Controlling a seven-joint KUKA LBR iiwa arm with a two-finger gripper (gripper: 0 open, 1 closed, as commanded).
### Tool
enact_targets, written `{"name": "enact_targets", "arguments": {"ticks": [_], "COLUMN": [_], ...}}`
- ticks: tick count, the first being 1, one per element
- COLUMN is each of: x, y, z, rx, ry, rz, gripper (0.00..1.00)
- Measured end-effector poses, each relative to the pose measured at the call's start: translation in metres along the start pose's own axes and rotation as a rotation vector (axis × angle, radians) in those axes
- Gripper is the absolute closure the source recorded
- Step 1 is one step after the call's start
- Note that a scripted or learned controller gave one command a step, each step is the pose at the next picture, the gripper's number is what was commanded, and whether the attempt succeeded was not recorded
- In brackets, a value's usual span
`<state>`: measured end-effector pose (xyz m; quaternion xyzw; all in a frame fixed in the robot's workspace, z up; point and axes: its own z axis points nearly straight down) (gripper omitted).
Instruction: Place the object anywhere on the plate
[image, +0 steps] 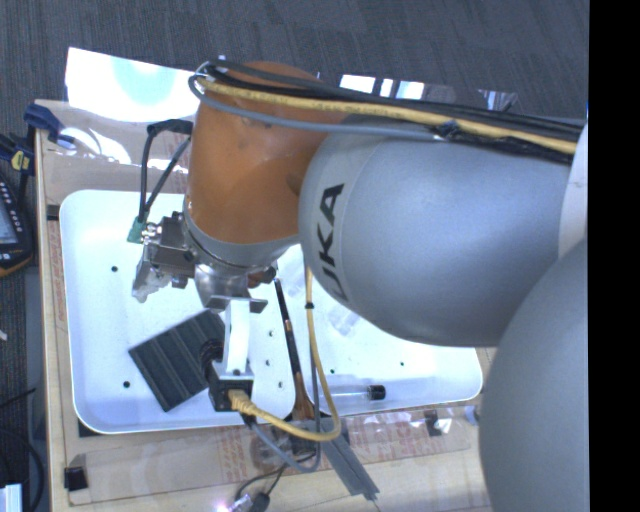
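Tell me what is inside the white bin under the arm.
In the white bin lies a dark ribbed slab, and near the front wall a thin clear stick with a black tip. The arm covers the bin's middle and right, so anything there is hidden.

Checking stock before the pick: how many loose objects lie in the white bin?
2: a dark ribbed slab front-left in the bin, and a clear black-tipped tube by its front rim. The arm may hide more.

arm (430, 230) covers bin (85, 300) right side | dark slab (170, 365) partly covered (right corner)
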<state>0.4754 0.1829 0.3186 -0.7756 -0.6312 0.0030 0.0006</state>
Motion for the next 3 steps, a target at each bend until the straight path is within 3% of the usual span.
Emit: {"name": "enact_targets", "arguments": {"ticks": [1, 2, 3], "x": [0.038, 0.061, -0.016], "y": [0.015, 0.120, 0.055], "z": [-0.115, -0.104, -0.120], "rx": [-0.006, -0.002, -0.002], "ry": [0.005, 0.003, 0.005], "rz": [0.523, 0.508, 0.437], "gripper": [1.00, 1.00, 1.00]}}
